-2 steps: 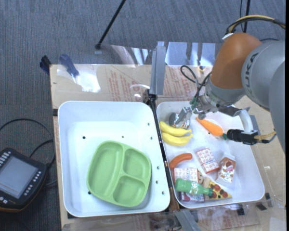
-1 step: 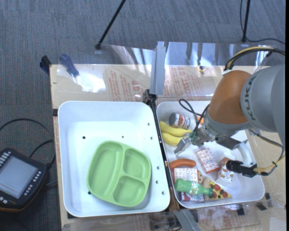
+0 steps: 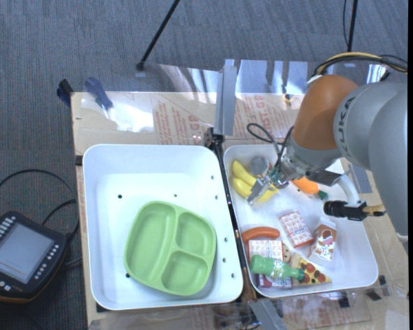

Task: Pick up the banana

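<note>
The banana (image 3: 246, 179) lies in the far left corner of the right bin (image 3: 369, 267), not lifted yet. The gripper (image 3: 260, 188) is down on it, fingers apart around the fruit, so closing and lifting are left, I think. A carrot (image 3: 307, 184) lies just right; the hot dog (image 3: 260, 234) and cartons (image 3: 296, 228) lie nearer. The left bin (image 3: 110, 163) holds a green plate (image 3: 171, 247).

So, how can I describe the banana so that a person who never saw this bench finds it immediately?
Look at the right white bin, the one the grey arm reaches into. In its far left corner, right by the tool, lies the banana. It is the only plain yellow, curved fruit there; the neighbours are a carrot, small boxes and a green bottle.
</note>
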You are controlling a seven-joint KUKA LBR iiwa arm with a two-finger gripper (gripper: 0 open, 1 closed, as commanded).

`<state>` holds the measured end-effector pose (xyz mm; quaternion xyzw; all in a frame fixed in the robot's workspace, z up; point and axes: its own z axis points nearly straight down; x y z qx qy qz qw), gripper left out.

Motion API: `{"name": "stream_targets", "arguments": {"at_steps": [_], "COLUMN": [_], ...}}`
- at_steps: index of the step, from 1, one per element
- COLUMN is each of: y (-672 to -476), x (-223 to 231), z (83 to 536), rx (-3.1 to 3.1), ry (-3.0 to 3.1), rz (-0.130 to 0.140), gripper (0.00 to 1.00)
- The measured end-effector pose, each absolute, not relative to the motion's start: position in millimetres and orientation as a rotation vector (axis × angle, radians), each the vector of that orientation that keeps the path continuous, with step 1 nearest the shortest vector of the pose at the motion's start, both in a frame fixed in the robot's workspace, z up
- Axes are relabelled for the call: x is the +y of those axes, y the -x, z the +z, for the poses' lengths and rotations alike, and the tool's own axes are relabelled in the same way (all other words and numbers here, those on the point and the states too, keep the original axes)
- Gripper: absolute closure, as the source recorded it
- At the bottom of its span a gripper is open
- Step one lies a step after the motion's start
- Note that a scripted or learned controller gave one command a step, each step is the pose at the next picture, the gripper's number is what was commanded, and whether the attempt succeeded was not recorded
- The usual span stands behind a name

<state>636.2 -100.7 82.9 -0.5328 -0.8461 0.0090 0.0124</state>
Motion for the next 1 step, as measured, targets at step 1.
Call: {"name": "stream_targets", "arguments": {"at_steps": [1], "y": [-640.4], "x": [-99.3], "z": [94.2], "rx": [-2.647], "ry": [1.668], "rz": [0.010], "gripper": [1.00]}}
